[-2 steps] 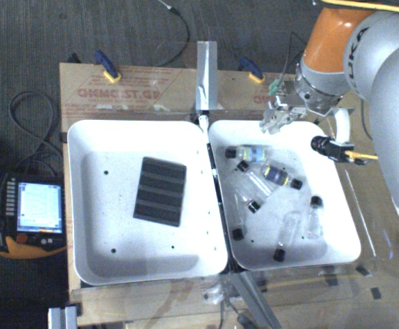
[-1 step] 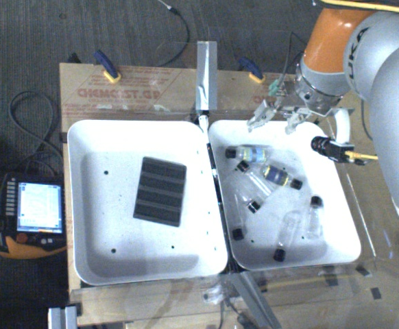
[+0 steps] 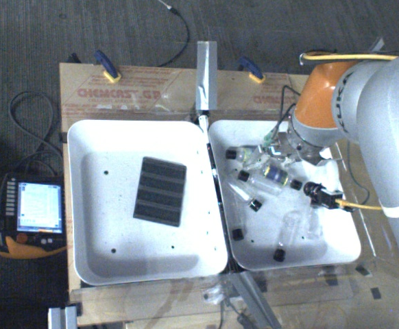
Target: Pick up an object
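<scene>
Sitting off the bench at far left, a handheld control pendant [image 3: 31, 214] shows a lit screen. The left bin [image 3: 83, 156] holds a dark ribbed rectangular pad [image 3: 160, 190], lying flat near its middle. The right bin [image 3: 350, 242] carries a scatter of clear plastic pieces with small black caps [image 3: 271, 177]. The gripper [image 3: 282, 153] is low over that clutter at the bin's upper part, beneath the orange-banded arm [image 3: 326, 105]; whether it is parted or closed, or grips anything, cannot be told.
</scene>
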Robot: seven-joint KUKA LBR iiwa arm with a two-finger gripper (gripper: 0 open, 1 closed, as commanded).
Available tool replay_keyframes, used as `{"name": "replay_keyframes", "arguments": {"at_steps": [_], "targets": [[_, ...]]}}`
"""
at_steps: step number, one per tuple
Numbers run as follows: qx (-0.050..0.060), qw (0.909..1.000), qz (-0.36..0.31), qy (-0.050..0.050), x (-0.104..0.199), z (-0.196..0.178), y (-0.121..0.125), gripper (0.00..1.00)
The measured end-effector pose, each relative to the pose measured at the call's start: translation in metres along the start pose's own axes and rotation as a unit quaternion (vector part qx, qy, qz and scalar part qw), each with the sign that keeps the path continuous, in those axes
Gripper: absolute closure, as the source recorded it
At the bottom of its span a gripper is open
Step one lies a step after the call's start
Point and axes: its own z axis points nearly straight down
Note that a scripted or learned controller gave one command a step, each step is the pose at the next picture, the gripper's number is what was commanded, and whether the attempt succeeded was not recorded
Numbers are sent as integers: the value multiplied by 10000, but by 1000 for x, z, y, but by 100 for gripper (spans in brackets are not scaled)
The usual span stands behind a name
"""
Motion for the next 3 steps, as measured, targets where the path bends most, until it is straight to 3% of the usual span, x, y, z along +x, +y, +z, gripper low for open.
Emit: {"name": "replay_keyframes", "arguments": {"at_steps": [1, 2, 3], "targets": [[5, 10000, 4, 12, 1, -8, 0, 100], [7, 10000, 4, 11, 1, -8, 0, 0], [10, 10000, 7, 16, 1, -17, -1, 100]]}}
